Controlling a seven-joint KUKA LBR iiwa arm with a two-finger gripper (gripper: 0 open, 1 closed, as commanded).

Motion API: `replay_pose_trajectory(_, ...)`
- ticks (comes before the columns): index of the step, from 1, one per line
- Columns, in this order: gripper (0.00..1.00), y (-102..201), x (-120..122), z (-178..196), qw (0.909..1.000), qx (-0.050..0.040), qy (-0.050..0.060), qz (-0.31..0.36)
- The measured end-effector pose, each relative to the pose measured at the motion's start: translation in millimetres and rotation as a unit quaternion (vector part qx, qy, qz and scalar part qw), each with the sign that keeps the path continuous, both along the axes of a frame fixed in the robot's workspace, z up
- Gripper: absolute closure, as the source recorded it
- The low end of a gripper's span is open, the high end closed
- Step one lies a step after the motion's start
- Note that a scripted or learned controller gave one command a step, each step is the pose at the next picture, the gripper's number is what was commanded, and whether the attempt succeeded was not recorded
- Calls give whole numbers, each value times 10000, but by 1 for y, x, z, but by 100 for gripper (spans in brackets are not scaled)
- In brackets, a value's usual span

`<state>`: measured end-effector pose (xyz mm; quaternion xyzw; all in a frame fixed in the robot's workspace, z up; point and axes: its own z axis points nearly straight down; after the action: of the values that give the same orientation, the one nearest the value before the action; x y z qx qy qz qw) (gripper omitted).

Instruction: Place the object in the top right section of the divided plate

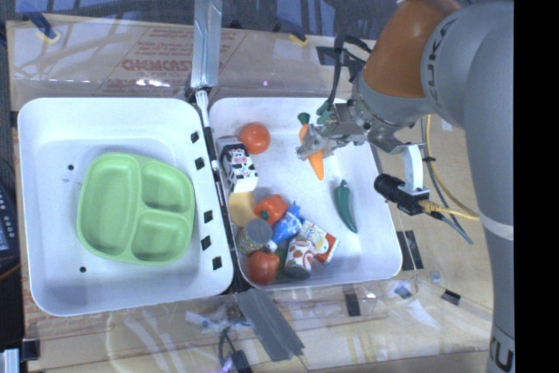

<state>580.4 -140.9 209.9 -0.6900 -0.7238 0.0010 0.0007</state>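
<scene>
Fingers closing on carrot over right bin | right bin holding tomato, green pepper, toy pile | left bin holding green divided plate

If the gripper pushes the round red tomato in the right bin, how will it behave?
The tomato looks round and smooth, so it will probably roll, not slide. It sits apart on the flat floor of the right bin, so little would stop it. Its glossy skin may slip between fingers.
</scene>
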Motion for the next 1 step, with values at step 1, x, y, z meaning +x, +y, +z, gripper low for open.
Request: replay_pose_trajectory(1,100,72,33,-19,9993,1,2,-376)
